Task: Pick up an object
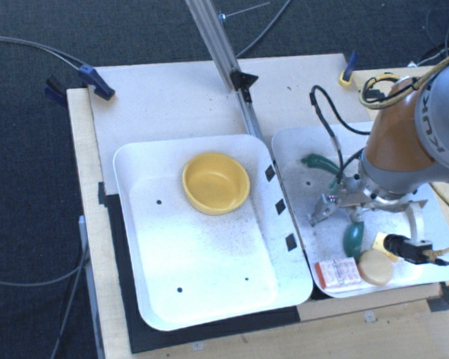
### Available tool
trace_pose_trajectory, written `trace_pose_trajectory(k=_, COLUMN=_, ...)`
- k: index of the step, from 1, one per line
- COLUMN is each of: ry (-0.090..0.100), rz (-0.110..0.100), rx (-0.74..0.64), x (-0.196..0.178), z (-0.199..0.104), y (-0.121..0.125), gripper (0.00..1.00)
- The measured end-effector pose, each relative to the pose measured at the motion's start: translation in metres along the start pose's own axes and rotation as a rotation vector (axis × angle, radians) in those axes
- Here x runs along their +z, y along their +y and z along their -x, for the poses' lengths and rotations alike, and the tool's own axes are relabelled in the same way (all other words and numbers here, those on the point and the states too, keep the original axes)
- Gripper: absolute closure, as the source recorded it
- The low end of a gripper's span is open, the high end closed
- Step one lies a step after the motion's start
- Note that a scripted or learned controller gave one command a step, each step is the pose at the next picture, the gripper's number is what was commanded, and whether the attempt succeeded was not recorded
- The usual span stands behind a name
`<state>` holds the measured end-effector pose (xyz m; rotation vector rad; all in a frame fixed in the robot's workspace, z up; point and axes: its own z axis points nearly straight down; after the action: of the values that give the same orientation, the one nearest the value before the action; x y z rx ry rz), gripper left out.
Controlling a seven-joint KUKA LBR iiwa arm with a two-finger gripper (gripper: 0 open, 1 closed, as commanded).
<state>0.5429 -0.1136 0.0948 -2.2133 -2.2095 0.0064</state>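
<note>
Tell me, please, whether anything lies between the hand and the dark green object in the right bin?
Nothing visible does. The hand hangs over the right bin, just above and left of the green object, with bare bin floor between them. The red-and-white packet and tan round object lie beyond it.

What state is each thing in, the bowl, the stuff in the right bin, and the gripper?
Yellow bowl: upright in left bin.
Teal object: lying in right bin, below gripper.
Small box: flat, near edge.
Round beige object: beside the box.
Gripper: over right bin.
</note>
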Motion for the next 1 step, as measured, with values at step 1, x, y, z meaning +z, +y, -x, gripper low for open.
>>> trace_pose_trajectory(k=1, ry=0.001, rz=0.004, rx=0.000, x=-0.0128, z=-0.0008, y=0.0010, gripper=1.00)
